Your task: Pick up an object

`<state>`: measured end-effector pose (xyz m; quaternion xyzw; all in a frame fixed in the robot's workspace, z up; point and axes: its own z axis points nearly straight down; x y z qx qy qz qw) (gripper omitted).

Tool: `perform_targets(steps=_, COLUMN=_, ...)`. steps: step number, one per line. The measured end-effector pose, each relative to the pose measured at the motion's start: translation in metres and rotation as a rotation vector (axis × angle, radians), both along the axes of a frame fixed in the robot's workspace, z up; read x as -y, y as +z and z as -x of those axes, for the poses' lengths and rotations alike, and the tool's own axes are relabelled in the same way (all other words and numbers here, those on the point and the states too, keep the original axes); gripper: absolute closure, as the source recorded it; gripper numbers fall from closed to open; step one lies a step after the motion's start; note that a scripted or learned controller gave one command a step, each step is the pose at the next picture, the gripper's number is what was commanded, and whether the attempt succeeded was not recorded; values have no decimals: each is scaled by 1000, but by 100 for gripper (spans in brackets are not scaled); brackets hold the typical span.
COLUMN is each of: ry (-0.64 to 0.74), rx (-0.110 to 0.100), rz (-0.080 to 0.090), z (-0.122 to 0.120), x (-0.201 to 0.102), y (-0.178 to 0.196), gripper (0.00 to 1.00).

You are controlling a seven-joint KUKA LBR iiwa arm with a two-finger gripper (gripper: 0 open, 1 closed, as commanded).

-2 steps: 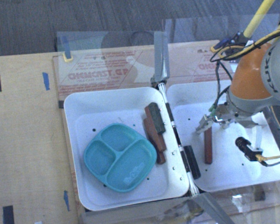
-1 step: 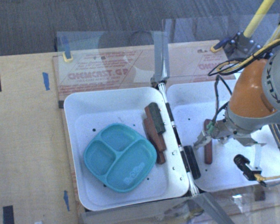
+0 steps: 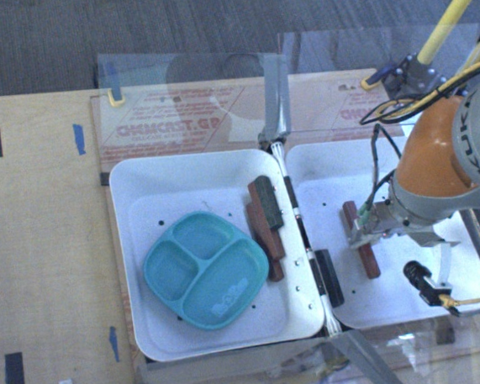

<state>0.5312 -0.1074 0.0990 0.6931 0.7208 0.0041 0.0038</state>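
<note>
Inside, left bin point(image 3: 135, 239) holds teal plate point(image 3: 205, 269); claw point(image 3: 364, 236) grips brown stick point(image 3: 362, 249).

Bright, even overhead light, soft shadows, the white bins point(image 3: 137, 264) nearly blown out, slight overall softness, glare on plastic sheeting point(image 3: 213, 88).

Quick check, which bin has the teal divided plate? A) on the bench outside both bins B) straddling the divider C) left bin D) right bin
C: the teal divided plate lies flat on the floor of the left bin, beside a brown-and-dark brush, while the claw is over in the right bin at a reddish-brown stick.
</note>
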Motion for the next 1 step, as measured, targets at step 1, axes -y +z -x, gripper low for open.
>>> perform_targets(steps=1, ry=-56, rx=-12, rz=0, z=-54, x=-73, y=85, gripper=100)
